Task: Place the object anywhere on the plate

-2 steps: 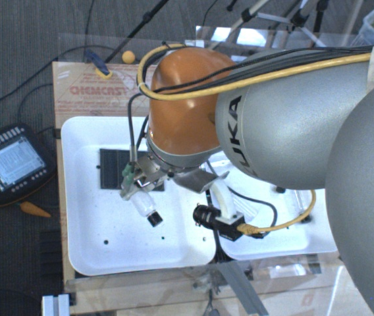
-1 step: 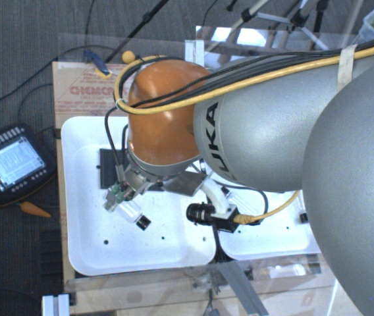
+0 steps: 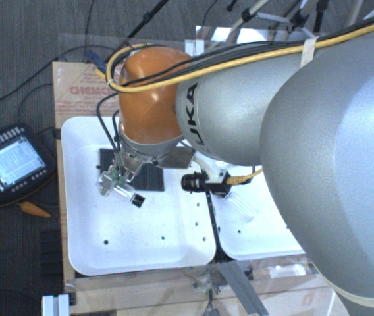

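My gripper [image 3: 116, 184] hangs low over the left white bin [image 3: 88, 242], in its upper middle, under the orange wrist band [image 3: 149, 104]. A small black block [image 3: 137, 201] lies on the bin floor just right of and below the gripper tip, very close to it; contact cannot be judged. Dark flat shapes [image 3: 149, 176] lie right behind the gripper, and I cannot tell whether they belong to the gripper or lie in the bin. The big grey arm hides the back of both bins.
The right bin [image 3: 253, 242] holds a faint clear item [image 3: 243, 206] near its left side. A black cylinder [image 3: 197, 183] on the arm sticks out above the divider between the bins. A pendant [image 3: 12, 163] lies on the floor at left.
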You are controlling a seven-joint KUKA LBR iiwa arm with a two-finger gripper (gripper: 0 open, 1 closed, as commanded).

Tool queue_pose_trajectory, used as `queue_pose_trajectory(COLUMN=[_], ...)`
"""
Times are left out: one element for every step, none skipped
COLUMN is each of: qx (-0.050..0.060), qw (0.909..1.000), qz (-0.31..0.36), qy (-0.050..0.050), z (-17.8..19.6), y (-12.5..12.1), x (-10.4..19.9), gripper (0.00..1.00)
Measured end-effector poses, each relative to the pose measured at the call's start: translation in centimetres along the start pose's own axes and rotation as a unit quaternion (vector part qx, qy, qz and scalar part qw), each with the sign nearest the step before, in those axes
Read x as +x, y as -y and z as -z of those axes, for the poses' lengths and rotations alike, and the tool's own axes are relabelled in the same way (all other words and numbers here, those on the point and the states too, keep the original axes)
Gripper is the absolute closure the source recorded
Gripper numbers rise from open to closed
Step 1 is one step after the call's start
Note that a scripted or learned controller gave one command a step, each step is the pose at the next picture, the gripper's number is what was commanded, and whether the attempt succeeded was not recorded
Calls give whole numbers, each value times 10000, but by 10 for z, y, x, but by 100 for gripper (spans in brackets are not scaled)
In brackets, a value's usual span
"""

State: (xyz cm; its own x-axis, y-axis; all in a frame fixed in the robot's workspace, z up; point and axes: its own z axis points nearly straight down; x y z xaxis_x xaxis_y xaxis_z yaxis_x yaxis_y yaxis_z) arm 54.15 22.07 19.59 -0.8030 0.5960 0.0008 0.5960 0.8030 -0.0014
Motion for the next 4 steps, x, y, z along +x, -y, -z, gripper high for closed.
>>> queue_pose_trajectory(qx=[-12, -35, -51, -67], qw=[9863, 9862, 9862, 9862], qz=[1650, 1655, 1657, 1656], qy=[11, -1, -6, -8], z=[25, 34, 44, 52], y=[-46, -48, -49, -50], x=[-42, -40, -39, -39], gripper=[100, 100, 100, 100])
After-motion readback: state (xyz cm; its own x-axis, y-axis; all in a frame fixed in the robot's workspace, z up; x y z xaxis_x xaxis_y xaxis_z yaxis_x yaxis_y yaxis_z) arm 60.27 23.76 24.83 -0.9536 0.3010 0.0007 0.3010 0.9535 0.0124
